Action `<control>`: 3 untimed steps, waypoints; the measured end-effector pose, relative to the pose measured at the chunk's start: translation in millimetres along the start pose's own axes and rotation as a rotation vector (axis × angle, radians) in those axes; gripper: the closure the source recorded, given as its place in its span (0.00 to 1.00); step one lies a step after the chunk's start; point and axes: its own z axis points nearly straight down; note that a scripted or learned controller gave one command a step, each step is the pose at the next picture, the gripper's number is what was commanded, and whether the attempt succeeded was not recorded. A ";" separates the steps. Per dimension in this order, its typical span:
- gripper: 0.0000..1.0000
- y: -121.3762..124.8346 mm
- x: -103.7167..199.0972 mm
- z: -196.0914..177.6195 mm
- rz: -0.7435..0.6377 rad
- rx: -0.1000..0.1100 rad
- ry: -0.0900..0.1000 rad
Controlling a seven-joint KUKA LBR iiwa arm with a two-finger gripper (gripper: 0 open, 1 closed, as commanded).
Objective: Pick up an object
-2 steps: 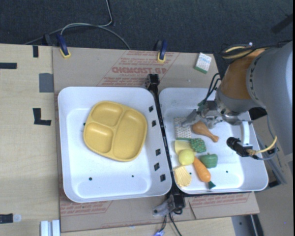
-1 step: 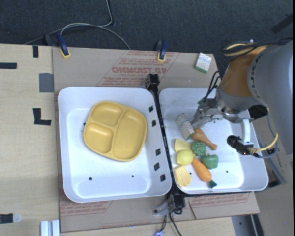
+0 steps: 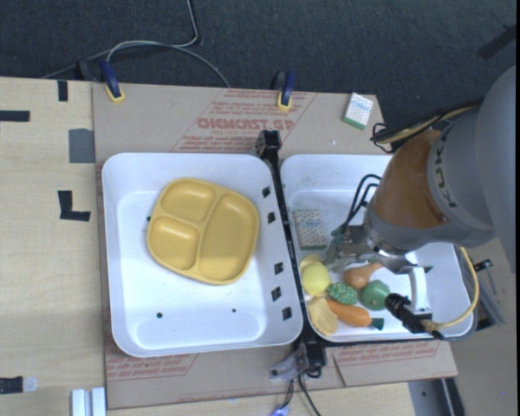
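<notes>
My gripper [image 3: 347, 248] hangs low inside the right bin [image 3: 329, 176], just above a cluster of toy foods in the bin's front part. Directly beside it lie a yellow lemon [image 3: 315, 277] and a tan-orange piece [image 3: 361, 276]. In front of those sit a green broccoli-like piece [image 3: 342, 295], a green round piece [image 3: 374, 295], an orange carrot [image 3: 353, 315] and a pale yellow piece [image 3: 322, 319]. A small speckled card [image 3: 308, 225] lies flat to the gripper's left. The wrist hides the bin floor under the orange band [image 3: 407, 189].
The left bin [image 3: 121, 258] holds a yellow divided plate [image 3: 204, 230]. A black divider [image 3: 282, 232] runs between the bins. A small green-and-white box [image 3: 359, 110] lies on the cardboard behind the right bin. Cables trail near the bin's front right corner [image 3: 433, 323].
</notes>
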 end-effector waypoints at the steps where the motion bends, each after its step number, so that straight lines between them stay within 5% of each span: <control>1: 1.00 37.8 43.7 -97.7 -0.001 0.002 0.000; 2: 0.00 37.3 43.5 -97.1 -0.001 0.004 0.000; 3: 0.00 46.9 59.5 -96.8 -0.001 0.005 0.001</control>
